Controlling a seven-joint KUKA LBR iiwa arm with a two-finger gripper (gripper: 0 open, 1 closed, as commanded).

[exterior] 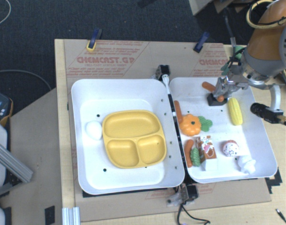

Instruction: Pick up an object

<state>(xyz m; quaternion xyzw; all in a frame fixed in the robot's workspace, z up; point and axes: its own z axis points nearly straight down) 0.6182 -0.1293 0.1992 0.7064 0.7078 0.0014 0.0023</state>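
My gripper (221, 92) is low over the back of the right bin (260, 139). It stands over the right end of a red-orange sausage (208, 86) that lies against the bin floor. A yellow corn cob (235, 111) lies just to the right of the gripper. Further forward are an orange pumpkin (190, 124) with a green leafy piece (206, 123), a carrot (188, 153), a small printed box (207, 148), a speckled white ball (230, 148) and a white figure (246, 164).
A brown stick (177, 110) lies along the right bin's left wall. The left bin (86, 97) holds a yellow divided plate (133, 137) with a white egg (93, 129) beside it. Clamps (92, 41) pin the board at the back.
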